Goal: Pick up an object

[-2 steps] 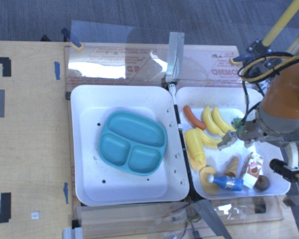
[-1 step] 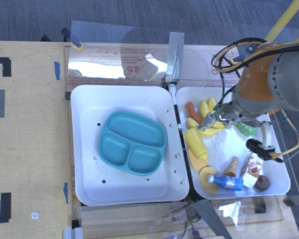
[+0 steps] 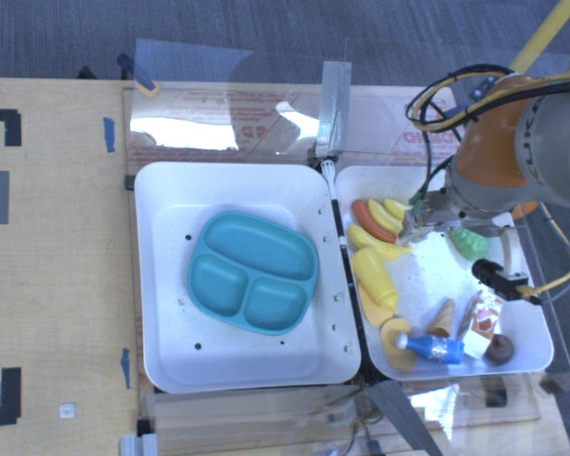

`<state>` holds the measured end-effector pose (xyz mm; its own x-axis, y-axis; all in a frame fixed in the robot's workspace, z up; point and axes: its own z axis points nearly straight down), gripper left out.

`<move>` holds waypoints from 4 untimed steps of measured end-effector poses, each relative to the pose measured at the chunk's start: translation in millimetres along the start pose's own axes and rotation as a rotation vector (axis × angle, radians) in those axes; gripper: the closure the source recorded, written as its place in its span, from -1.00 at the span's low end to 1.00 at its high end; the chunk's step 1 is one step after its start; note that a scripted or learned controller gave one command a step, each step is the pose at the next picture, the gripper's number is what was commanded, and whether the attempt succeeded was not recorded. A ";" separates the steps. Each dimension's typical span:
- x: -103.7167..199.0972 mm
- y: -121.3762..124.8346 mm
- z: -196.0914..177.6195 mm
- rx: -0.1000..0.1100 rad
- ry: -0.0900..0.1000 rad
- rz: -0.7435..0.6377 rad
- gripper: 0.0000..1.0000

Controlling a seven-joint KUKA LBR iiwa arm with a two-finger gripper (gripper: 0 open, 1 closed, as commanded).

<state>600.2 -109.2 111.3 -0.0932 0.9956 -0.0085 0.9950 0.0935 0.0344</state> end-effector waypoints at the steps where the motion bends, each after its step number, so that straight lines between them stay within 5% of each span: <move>1: 0.1 -0.8 1.3 0.002 0.001 0.000 -1.00; 2: -10.0 37.8 26.5 0.032 0.006 0.091 -1.00; 3: -10.0 40.0 13.9 0.026 0.003 0.088 1.00; 4: 46.7 71.5 -77.5 0.023 0.008 0.013 1.00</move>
<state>664.3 -55.6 190.8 -0.0802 0.9968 0.0002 0.9967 0.0802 0.0114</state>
